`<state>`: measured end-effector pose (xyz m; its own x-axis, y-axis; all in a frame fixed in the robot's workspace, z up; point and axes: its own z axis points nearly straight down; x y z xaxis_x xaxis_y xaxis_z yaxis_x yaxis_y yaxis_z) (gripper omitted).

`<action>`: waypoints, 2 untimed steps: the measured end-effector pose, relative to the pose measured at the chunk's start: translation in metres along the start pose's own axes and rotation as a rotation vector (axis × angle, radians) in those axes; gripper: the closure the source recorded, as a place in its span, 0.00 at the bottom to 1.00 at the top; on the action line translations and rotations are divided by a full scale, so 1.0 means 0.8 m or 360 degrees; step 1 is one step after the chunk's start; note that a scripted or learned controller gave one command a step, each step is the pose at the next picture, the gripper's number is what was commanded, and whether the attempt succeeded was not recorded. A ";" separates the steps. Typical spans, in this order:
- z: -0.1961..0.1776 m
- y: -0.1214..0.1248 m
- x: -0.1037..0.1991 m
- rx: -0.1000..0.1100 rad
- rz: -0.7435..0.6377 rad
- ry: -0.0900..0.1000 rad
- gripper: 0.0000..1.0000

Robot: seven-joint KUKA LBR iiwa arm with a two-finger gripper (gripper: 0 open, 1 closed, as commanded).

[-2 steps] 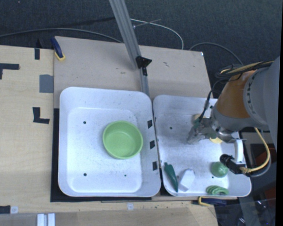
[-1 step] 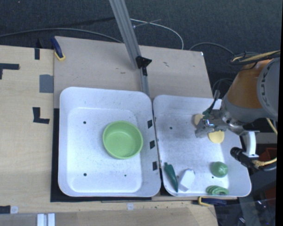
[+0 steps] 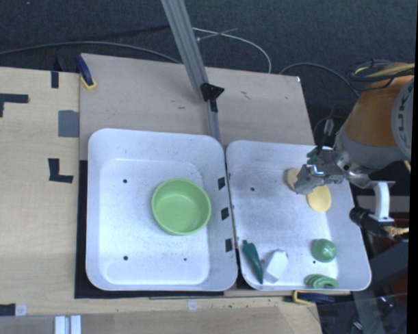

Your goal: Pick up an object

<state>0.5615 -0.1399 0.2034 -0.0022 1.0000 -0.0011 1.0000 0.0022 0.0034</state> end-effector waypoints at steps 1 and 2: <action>-0.060 0.001 0.000 -0.0001 0.0001 0.0000 1.00; -0.068 0.010 0.065 0.0006 -0.0007 0.0005 1.00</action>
